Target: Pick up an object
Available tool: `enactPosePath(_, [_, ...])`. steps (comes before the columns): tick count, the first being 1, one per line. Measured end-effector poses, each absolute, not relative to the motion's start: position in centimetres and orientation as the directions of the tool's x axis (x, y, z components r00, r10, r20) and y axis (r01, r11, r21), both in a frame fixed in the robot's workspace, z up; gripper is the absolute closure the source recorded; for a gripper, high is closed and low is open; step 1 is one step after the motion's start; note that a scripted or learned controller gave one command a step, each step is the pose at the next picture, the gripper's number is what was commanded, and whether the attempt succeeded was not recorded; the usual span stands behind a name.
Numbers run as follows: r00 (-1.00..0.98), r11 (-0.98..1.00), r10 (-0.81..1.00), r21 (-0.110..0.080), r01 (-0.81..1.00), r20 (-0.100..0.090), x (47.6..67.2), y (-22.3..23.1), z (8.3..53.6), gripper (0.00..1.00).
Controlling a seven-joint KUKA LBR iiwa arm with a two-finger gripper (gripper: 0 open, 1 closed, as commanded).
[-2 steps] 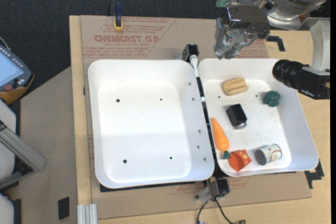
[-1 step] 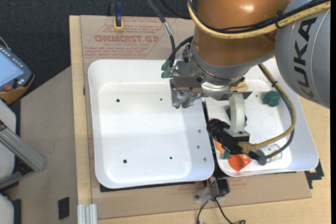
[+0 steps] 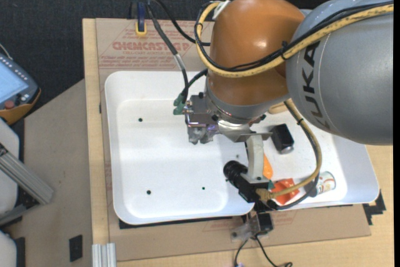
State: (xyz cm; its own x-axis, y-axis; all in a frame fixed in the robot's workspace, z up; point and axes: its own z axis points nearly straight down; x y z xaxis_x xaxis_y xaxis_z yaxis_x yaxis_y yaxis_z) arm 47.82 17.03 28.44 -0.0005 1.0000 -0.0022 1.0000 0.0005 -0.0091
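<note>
Heads up, you won't see much of the right bin (image 3: 369, 181) here, because the arm (image 3: 350, 59) and its orange band (image 3: 253, 34) sit right over most of it. What you can pick out past them is a black block (image 3: 283, 137), an orange piece (image 3: 267, 167) just below it, and a red-orange thing (image 3: 282, 187) near the front rim, partly hidden. A pale item (image 3: 326, 184) with a label lies beside that one, too small to read.

The end effector (image 3: 201, 129) hangs low over the left bin (image 3: 144, 153), toward its right side. You can't tell if it's apart or together.

Readable stuff: "UKA" on the arm's grey shell, and red "CHEMCAST" on the brown board (image 3: 119, 40) under the bins.
</note>
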Motion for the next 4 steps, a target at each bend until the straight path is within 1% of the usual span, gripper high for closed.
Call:
enactPosePath(1, [0.002, -0.002, 1.0, -0.014, 1.0, -0.004, 48.3, 17.2, 16.7, 1.0])
enactPosePath(2, [-0.004, 0.004, 1.0, 0.009, 1.0, 0.005, 49.7, 21.1, 27.5, 1.0])
enactPosePath(3, [0.005, -0.005, 1.0, 0.013, 1.0, 0.002, 53.7, 16.9, 36.5, 1.0])
enactPosePath(4, [-0.004, 0.004, 1.0, 0.02, 1.0, 0.007, 56.3, 20.5, 52.3, 1.0])
